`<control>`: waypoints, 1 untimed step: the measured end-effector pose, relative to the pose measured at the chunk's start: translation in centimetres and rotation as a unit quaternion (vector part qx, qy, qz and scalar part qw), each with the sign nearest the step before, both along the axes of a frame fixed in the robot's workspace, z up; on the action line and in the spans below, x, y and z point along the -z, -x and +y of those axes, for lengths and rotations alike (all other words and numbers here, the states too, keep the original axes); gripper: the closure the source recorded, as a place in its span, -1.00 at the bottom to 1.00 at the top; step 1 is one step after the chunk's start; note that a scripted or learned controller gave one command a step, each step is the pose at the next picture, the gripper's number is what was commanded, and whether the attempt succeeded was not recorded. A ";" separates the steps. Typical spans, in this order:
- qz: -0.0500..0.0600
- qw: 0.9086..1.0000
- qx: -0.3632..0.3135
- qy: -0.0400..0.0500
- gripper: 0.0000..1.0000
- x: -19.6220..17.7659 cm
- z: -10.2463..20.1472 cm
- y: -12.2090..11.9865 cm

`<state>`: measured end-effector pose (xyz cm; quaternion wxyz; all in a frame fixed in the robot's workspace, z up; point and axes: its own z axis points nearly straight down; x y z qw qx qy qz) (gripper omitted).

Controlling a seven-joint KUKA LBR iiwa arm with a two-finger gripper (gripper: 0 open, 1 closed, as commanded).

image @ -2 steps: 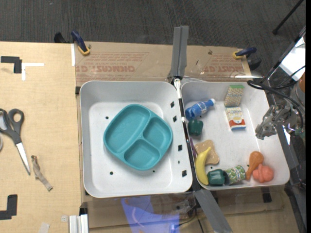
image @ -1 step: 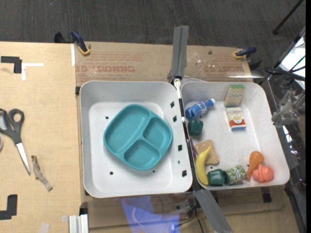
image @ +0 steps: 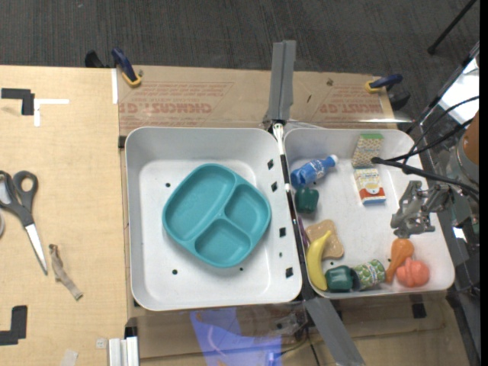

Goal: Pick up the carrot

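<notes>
Two shallow white bins side by side on bench: left bin (image: 145, 227), right bin (image: 347, 139). Carrot (image: 398, 256) in right bin, near its front right corner, lying at a slant with thick orange end up toward gripper and tip down toward front wall. Touching or just beside carrot on its right: a pink-orange rounded fruit, possibly a peach (image: 413, 274), in the very corner. Gripper (image: 412, 221) above right edge of right bin, directly over top end of carrot, near it; contact not determinable. Nothing seen between fingers; fingers open or closed: cannot tell, metal parts overlapping from this angle. Along front wall of right bin, from carrot leftward: small green-labelled can (image: 371, 273) on its side, dark green item (image: 341, 279), banana (image: 317, 256) curving up toward a slice of bread (image: 325, 235). Nearer divider: dark green pepper-like item (image: 306, 200) and blue bottle (image: 311, 171) lying on its side. Toward back right corner: two small cartons, green-patterned one (image: 367, 149) behind a red-and-white one (image: 370, 185). Left bin holding teal three-compartment plate (image: 217, 215), roughly central. Scissors (image: 24, 216) on bench at left edge, well apart from both bins.
</notes>
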<state>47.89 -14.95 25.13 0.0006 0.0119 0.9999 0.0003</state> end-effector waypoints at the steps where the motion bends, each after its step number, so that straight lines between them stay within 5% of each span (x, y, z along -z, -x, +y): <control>1: 0.000 0.973 -0.229 0.000 1.00 2.9 -0.6 -1.0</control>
